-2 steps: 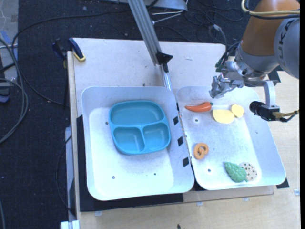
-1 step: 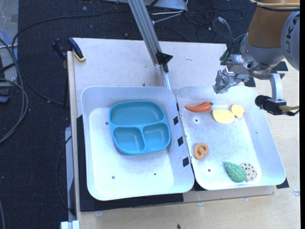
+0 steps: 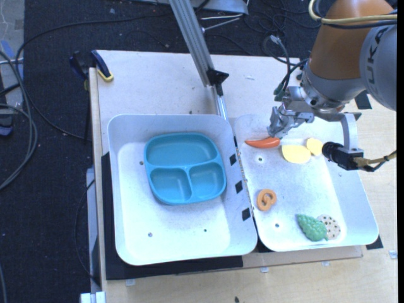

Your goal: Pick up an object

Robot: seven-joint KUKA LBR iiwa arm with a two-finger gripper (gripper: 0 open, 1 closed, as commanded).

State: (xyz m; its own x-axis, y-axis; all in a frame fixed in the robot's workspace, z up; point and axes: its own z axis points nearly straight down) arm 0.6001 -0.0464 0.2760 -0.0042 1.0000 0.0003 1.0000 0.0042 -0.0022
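Currently the grey two-finger gripper [image 3: 278, 129] sits low over the far edge of the right shallow white bin [image 3: 353, 213], tips just above the right end of the orange carrot-shaped toy [image 3: 262, 142]. Cannot tell how far the claw is open, and nothing visibly sits between it, so I'd call the carrot not yet grasped.

Likely target is that carrot: it lies flat, pointing left-right, close to the bin's far-left corner. Other candidates in the same bin: pale yellow round piece [image 3: 295, 154] just beside it, smaller yellow piece [image 3: 314, 146] further right, orange pretzel-shaped ring [image 3: 266, 199] mid-bin, green leafy lump [image 3: 311, 226] touching a speckled cookie [image 3: 329, 226] near the front.

To do it well, my take:
- straddle the carrot across its narrow width, not along its length
- shift toward its middle; a grip at the tip may let it pivot out
- watch the bin wall, little clearance on the far side

Left white bin [image 3: 126, 232] holds a blue three-compartment plastic tray [image 3: 185, 168]. Bench is light wood [image 3: 145, 74], dark carpet and loose cables around it, a metal camera pole [image 3: 192, 33] crossing the top.
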